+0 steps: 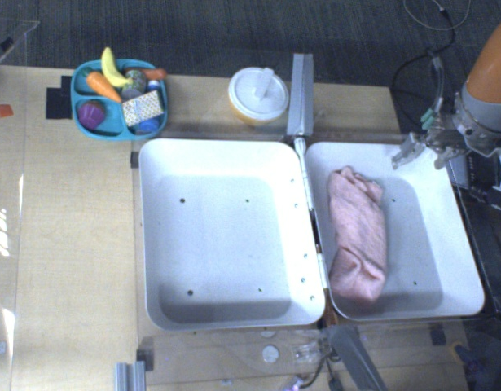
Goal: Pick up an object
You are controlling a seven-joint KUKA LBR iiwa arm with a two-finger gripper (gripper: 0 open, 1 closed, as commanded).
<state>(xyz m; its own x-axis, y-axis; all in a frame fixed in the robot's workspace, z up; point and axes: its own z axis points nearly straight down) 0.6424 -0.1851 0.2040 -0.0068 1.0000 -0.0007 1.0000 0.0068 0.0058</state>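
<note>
place: a robot lab | signs: a robot arm (488, 80) is reaching over two white bins (226, 308) sitting on a wooden bench (63, 243) | wires (433, 10) are lying on the dark carpet (193, 15)

Bench (71, 243) bears two bins (226, 235), blue tray (120, 100), perhaps a lidded cup (258, 94).

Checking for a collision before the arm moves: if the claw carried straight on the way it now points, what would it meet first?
The claw points left over the right bin's back edge. Straight on, it would probably reach the pink cloth's top end first, though its height is unclear.
</note>
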